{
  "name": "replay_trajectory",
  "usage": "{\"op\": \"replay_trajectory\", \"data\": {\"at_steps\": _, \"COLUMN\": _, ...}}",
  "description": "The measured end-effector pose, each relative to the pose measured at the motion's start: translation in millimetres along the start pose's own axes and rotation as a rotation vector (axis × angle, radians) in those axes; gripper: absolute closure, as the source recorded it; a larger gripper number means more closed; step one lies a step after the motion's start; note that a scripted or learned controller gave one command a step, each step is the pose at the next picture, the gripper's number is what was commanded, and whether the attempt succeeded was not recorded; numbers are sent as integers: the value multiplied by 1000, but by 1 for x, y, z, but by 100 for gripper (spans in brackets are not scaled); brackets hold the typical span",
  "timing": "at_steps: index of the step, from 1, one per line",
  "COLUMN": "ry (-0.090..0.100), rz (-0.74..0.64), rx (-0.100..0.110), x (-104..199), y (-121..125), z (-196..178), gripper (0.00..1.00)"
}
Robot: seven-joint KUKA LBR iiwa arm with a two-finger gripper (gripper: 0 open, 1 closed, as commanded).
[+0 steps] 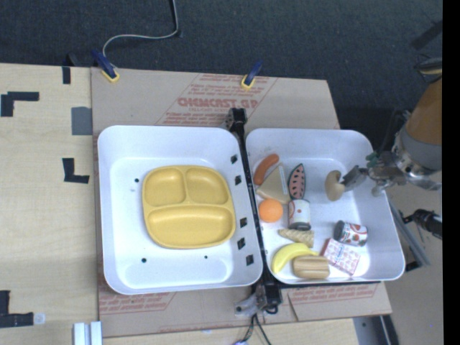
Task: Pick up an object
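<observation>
Two white bins sit side by side on the bench. The left bin (pixel 115 192) holds a yellow divided plate (pixel 189 207), lying flat near its middle with its large compartment toward the near edge.

The right bin (pixel 384 250) holds a scatter of toy food. A sausage (pixel 265 167) lies near the far-left corner, its long axis slanting from near-left to far-right. Beside it a watermelon slice (pixel 296 181) stands nearly along the near-far line, and a pale wedge (pixel 274 187) lies between the two. An orange (pixel 270 211) sits just below the wedge, with a small can (pixel 300 213) just to its right. A banana (pixel 289 256) curves along the near edge, its long axis roughly left to right, touching a bun (pixel 310 267). A flat printed pack (pixel 343 256) and a second can (pixel 351 233), tipped on its side, lie to the right. A mushroom (pixel 333 185) sits toward the far right, its stem pointing toward the near edge.

The gripper (pixel 359 176) hangs over the right bin's right side, just beside the mushroom, pointing left. Whether its jaws are apart or together cannot be told, and nothing is visibly held.
</observation>
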State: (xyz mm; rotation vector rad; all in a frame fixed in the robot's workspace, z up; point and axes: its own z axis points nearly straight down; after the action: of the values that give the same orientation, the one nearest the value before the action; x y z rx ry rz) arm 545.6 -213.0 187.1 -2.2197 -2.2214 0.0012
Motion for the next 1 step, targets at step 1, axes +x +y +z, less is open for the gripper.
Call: {"op": "replay_trajectory", "data": {"at_steps": 1, "ry": -3, "rz": 0, "rx": -5, "x": 20, "y": 25, "z": 100, "gripper": 0}}
